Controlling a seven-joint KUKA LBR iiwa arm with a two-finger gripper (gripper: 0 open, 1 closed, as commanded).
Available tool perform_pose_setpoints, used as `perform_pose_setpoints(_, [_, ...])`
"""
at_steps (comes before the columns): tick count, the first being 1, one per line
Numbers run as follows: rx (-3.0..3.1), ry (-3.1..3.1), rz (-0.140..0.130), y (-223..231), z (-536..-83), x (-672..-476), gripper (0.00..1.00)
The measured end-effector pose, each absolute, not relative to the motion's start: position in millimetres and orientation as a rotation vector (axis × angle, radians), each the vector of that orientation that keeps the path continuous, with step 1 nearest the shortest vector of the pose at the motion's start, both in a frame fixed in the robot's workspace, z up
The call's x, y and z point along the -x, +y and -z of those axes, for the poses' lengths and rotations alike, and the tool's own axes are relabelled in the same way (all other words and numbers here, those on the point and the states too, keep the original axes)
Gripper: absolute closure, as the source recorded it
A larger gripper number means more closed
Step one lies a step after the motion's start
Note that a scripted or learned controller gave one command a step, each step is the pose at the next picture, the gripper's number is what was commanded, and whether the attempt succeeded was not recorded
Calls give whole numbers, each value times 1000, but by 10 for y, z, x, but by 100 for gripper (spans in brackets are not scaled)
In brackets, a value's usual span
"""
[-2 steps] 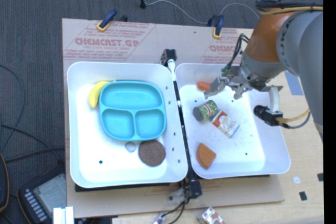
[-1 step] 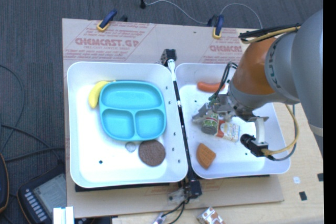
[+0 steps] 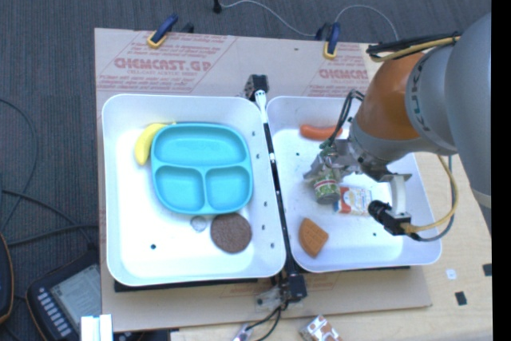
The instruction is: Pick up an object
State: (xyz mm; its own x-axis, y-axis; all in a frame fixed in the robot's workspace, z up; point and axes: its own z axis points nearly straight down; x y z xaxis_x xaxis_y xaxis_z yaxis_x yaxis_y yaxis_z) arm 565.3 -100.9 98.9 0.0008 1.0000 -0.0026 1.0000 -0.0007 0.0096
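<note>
My gripper (image 3: 324, 170) is low in the right bin (image 3: 415, 255), near its middle, directly over a small green-labelled can (image 3: 325, 189) that lies on the bin floor. The can shows just below the gripper's tip and seems to touch it; whether it is held I cannot see. Just right of the can lies a white packet with a red patch (image 3: 354, 200). An orange carrot-like piece (image 3: 317, 132) rests behind the gripper. A brown bread-like piece (image 3: 313, 236) lies near the front wall.
The left bin (image 3: 128, 251) holds a blue divided plate (image 3: 202, 168), a banana (image 3: 144, 143) at its left, a brown round patty (image 3: 231, 232) and a small grey item (image 3: 198, 224). The arm's grey and orange body (image 3: 415, 104) covers the right bin's far right.
</note>
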Motion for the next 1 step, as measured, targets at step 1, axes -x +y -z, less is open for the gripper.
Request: perform_pose_setpoints(1, [-2219,2224,-1,-247,-1847,-5400,100])
